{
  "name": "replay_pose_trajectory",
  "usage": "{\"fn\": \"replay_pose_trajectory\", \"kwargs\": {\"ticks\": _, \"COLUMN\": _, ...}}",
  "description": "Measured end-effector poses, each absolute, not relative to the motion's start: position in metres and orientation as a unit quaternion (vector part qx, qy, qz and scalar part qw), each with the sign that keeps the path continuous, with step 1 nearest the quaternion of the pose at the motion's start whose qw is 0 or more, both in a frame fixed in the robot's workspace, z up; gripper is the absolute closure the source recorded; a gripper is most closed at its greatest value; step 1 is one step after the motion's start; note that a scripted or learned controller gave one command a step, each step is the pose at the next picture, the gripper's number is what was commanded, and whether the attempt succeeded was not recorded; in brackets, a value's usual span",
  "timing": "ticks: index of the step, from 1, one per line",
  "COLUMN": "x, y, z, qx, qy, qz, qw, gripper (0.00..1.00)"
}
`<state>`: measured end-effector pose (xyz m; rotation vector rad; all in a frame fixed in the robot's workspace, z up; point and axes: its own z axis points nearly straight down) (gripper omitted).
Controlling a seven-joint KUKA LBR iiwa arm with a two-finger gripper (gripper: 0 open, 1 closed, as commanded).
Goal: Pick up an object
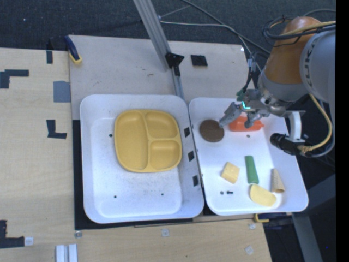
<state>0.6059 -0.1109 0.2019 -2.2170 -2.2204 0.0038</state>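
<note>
My gripper (pixel 240 118) hangs over the far part of the right bin (pixel 289 198), its fingers spread apart and open. An orange-red object (pixel 240 126) lies right under it, partly hidden by the fingers and not gripped. Just left of the gripper sits a brown round disc (pixel 211 130). Nearer the front of this bin lie a yellow cube (pixel 230 172), a green stick (pixel 251 169), a tan cone (pixel 277 180) and a yellow wedge (pixel 263 195).
The left bin (pixel 98 201) holds a yellow divided plate (pixel 148 140). A metal pole (pixel 154 26) rises from behind the bins. Cables trail from the arm at the right.
</note>
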Motion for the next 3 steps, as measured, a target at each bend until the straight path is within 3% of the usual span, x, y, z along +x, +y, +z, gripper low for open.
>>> {"fn": "replay_pose_trajectory", "kwargs": {"ticks": 1, "x": 0.607, "y": -0.111, "z": 0.203, "qx": -0.706, "qy": -0.708, "qz": 0.0003, "qw": 0.001, "gripper": 0.0}}
{"fn": "replay_pose_trajectory", "kwargs": {"ticks": 3, "x": 0.602, "y": -0.111, "z": 0.114, "qx": -0.707, "qy": -0.707, "qz": 0.0025, "qw": 0.002, "gripper": 0.0}}
